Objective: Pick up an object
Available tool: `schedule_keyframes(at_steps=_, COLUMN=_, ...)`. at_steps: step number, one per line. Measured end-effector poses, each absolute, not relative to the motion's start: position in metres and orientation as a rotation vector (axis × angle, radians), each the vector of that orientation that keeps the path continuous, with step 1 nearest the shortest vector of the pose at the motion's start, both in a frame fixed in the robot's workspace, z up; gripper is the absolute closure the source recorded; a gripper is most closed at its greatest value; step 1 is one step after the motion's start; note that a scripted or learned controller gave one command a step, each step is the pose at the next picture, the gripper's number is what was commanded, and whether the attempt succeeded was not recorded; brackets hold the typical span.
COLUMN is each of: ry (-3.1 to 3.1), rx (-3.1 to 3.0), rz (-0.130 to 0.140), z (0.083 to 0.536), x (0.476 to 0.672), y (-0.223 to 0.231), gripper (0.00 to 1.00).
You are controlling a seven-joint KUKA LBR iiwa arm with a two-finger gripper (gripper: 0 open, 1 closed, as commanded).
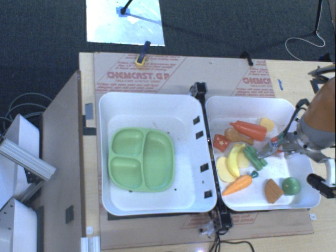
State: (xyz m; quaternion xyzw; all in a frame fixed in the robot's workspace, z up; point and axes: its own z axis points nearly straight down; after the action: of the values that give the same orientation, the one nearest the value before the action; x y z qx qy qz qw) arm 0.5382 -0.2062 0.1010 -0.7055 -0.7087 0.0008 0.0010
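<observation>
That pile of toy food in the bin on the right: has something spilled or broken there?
Nothing looks spilled or broken. The toy food lies loose in the right bin: a red pepper, a banana, a carrot and others. The left bin holds a green divided plate, lying flat. The gripper is among the toys.

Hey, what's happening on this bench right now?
A grey robot arm reaches in from the right over the right bin, which holds a pile of toy food: a red pepper, a banana, a green vegetable, a carrot, a piece of bread and a green ball. Its gripper is low among the pile, beside the green vegetable. The left bin holds a green divided plate.
</observation>
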Motion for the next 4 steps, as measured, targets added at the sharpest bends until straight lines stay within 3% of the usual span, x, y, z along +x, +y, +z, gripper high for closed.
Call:
schedule_keyframes(at_steps=1, ry=-2.237, rx=-2.218, rz=-0.008, z=0.085, x=0.628, y=-0.205, gripper=0.00)
schedule_keyframes(at_steps=2, ry=-2.235, rx=-2.218, rz=-0.005, z=0.097, x=0.626, y=-0.206, gripper=1.00)
schedule_keyframes(at_steps=3, ry=-2.236, rx=-2.216, rz=-0.004, z=0.096, x=0.626, y=-0.206, gripper=0.00)
schedule_keyframes(at_steps=4, ry=-2.221, rx=-2.220, rz=0.002, z=0.084, x=0.591, y=-0.207, gripper=0.00)
